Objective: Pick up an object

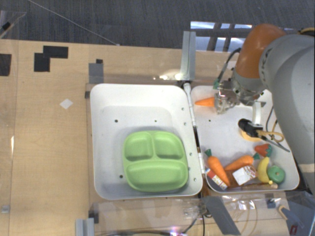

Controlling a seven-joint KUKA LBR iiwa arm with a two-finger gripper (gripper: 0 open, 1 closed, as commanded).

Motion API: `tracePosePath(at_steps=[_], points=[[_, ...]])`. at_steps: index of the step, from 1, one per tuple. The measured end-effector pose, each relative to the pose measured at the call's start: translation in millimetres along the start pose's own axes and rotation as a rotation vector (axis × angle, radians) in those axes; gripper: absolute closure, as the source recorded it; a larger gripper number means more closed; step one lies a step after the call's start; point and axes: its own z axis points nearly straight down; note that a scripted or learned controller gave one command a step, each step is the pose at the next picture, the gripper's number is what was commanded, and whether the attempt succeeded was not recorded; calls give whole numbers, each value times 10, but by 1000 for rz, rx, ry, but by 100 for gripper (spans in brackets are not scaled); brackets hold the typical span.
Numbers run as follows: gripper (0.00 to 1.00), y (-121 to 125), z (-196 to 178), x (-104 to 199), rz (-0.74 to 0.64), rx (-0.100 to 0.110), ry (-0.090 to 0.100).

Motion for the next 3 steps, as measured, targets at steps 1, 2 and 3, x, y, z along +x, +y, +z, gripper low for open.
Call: tracePosePath(at_steps=[1,2,3], points=[[0,-1,2,0,-1,0,0],[0,14,105,-88,141,8,18],[0,23,98,21,94,-14,1]])
